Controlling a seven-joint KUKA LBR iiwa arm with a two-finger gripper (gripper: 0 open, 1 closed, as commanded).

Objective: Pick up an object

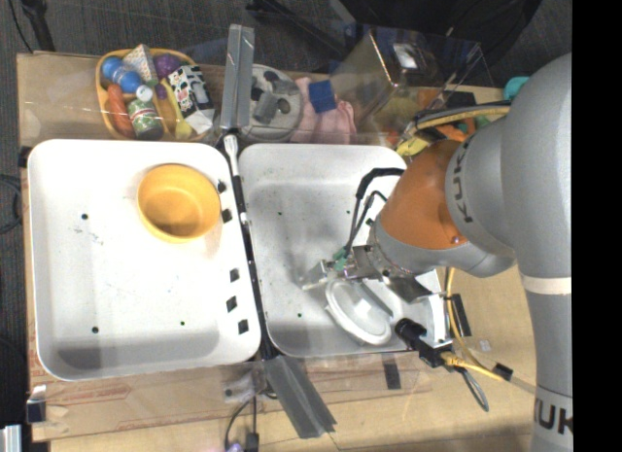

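Arm bent down from the right — end effector (342,267) lowered, tilted left.

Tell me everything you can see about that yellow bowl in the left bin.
The yellow bowl is round, orange-yellow and smooth, plastic by the look of it. It sits upright, mouth up, with nothing visible inside. It rests on the floor of the left bin, toward the far right corner, close to the wall shared with the other bin. Nothing else touches it.

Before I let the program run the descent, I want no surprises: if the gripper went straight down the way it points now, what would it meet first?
Most likely the white bowl-like object lying in the right bin, directly under the gripper. Depth is hard to judge from this slanted view, so it may strike the object's rim rather than its middle.
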